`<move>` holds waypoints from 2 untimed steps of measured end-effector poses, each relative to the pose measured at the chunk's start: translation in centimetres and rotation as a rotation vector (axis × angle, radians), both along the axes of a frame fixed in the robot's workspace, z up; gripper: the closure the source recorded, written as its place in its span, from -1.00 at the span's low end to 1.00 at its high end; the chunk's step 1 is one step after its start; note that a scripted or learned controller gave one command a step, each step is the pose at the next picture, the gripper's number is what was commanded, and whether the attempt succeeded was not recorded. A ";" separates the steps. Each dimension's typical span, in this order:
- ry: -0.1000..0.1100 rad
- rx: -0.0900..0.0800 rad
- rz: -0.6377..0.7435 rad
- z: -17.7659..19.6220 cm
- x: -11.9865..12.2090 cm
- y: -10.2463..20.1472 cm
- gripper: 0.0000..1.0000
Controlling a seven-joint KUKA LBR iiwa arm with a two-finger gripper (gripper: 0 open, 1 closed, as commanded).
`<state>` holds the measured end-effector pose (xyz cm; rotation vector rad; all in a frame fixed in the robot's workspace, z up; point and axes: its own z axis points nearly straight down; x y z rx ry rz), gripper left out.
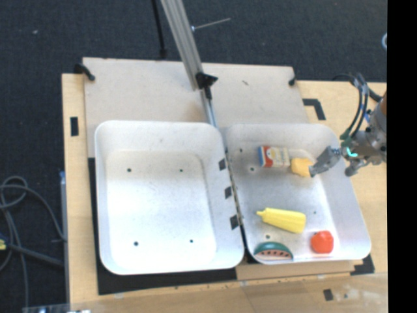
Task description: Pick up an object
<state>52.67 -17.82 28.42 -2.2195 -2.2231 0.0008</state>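
My tool [337,162] hangs at the right rim of the right bin [360,225], its two fingers spread open and holding nothing, one fingertip just beside a small yellow block [300,167] near the bin's upper middle. A little white carton with red and blue markings [272,156] lies touching that block on its left. Lower in the same bin sit a yellow bottle [283,219], a red ball [322,242] and a watermelon-slice toy [273,252] against the front wall; the left bin [104,175] on the table [77,285] stands beside it. I judge this the approach step: nothing is picked yet. Next I need to centre my fingers over one object, likely the yellow block, descend and close.
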 end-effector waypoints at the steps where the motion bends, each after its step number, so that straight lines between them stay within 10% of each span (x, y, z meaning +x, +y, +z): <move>1: -0.004 -0.001 -0.001 0.2 0.1 0.0 -1.00; 2: 0.003 -0.001 -0.004 -5.7 0.7 -0.6 -1.00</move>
